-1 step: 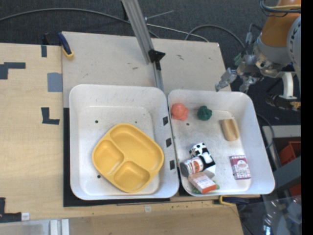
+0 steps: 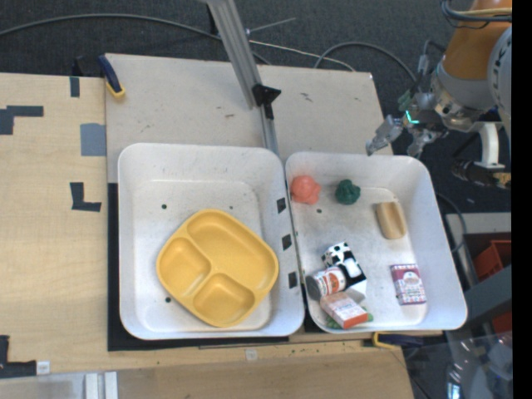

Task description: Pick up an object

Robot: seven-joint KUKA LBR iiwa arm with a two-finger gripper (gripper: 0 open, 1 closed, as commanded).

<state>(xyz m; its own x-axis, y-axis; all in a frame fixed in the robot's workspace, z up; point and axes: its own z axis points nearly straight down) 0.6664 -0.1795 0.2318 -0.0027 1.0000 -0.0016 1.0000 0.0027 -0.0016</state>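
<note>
My gripper [image 2: 401, 139] hangs at the upper right, just beyond the far rim of the right bin [image 2: 432, 191], with nothing between its fingers; they look spread apart. Inside that bin lie a pink-orange ball [image 2: 305, 189], a green lump [image 2: 347, 191], a tan bread-like block [image 2: 390, 219], a black-and-white toy [image 2: 342, 258], a small red-labelled can [image 2: 327, 283], a red-and-white box [image 2: 344, 310] and a maroon packet [image 2: 407, 283]. None of them touches the gripper.
The left bin [image 2: 133, 223] holds a yellow divided plate [image 2: 218, 266]. A grey metal post [image 2: 241, 40] slants down to the bins' shared far edge. Cables lie on the dark floor behind the bench.
</note>
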